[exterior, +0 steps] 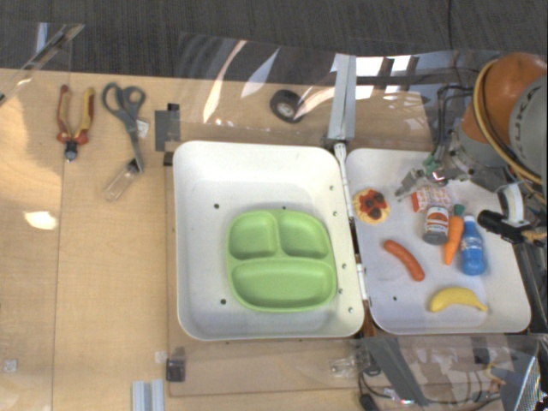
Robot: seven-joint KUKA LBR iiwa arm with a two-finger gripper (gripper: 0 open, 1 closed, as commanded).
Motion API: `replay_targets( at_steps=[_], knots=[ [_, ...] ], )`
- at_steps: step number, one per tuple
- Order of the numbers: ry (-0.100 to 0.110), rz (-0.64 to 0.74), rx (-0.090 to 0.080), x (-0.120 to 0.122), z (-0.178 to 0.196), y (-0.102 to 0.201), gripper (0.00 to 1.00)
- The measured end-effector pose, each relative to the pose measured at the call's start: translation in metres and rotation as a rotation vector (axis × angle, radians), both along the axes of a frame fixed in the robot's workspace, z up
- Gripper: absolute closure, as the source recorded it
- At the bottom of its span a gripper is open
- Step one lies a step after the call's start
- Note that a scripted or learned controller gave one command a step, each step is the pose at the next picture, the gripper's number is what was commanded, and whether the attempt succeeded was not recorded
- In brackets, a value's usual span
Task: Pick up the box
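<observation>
Tool (425, 178), its state unclear, hovers over a red-and-white box (431, 198), perhaps touching; label unreadable.

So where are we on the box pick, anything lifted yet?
Done: nothing visible yet. The red-and-white box lies in the right bin, next to the carrot and the other toy food.
In hand: the pincer is low over the bin's far end, right by the box; whether it touches the box can't be told.
Left: grip the box and lift it.
</observation>
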State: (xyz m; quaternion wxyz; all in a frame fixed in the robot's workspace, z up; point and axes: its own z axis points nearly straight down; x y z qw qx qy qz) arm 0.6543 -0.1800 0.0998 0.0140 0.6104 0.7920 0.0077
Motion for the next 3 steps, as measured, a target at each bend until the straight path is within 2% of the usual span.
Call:
replay_targets(
  at_steps=[1, 2, 3],
  knots=[
    [-0.015, 0.001, -0.007, 0.004, 0.016, -0.001, 1.00],
    [-0.015, 0.001, -0.007, 0.004, 0.015, -0.001, 0.00],
    [-0.002, -0.041, 0.000, -0.003, 0.000, -0.012, 0.00]
  ],
)
